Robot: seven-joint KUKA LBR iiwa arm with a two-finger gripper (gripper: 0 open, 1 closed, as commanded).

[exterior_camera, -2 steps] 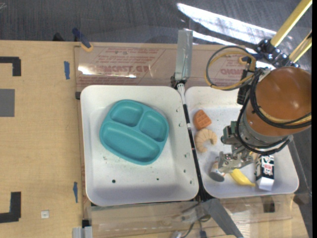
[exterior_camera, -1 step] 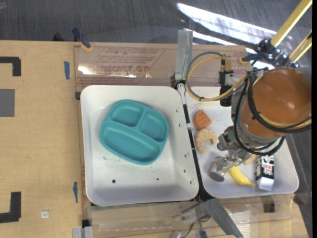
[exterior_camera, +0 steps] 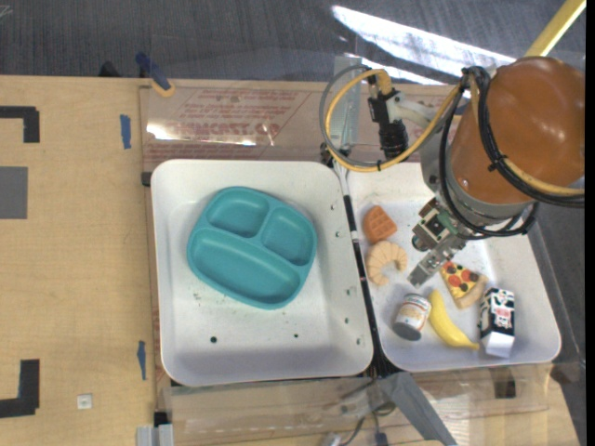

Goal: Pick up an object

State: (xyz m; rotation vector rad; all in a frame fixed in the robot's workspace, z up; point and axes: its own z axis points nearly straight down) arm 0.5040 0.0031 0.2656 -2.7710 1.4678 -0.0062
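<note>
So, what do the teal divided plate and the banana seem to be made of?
The teal divided plate looks like moulded plastic with a smooth, slightly matte finish: its colour is uniform and the compartment ridges are rounded. The banana is probably a plastic toy: its yellow is even and it looks faintly glossy, without the spots of real fruit, though the view is too small to be sure.

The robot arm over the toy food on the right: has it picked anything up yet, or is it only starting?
Nothing looks picked up yet. The croissant, pizza slice, banana, small can and milk carton all lie in the right bin. In hand: the gripper hangs low between croissant and pizza slice. Left: closing on one item and lifting it.
</note>
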